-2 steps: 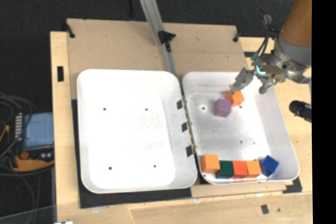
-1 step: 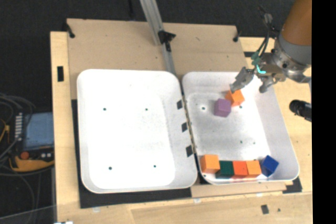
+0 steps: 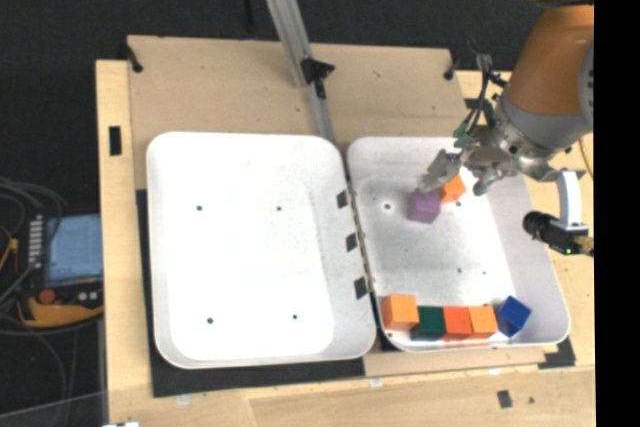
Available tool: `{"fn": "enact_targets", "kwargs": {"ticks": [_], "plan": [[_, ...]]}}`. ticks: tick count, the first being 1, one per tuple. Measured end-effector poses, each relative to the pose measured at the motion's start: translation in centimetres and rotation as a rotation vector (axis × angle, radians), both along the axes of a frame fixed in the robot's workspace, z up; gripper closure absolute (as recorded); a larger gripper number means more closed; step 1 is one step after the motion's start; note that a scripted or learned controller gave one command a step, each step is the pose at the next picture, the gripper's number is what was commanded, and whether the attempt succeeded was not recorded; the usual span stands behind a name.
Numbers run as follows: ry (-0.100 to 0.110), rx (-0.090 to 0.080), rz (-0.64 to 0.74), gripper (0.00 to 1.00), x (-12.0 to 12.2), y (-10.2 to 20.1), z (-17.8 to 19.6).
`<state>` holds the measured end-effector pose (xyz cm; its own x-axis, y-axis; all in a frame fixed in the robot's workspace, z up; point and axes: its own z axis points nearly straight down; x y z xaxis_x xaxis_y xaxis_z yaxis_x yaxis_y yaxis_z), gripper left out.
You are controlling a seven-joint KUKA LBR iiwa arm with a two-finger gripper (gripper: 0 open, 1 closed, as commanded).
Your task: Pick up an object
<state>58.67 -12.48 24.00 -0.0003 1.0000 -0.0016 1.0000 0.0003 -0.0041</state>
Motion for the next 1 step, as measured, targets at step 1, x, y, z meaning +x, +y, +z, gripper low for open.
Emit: {"fn": "enact_targets", "kwargs": {"ticks": [1], "plan": [[0.001,0.000,-0.003,0.00,0.09,0.17,-6.29]]}}
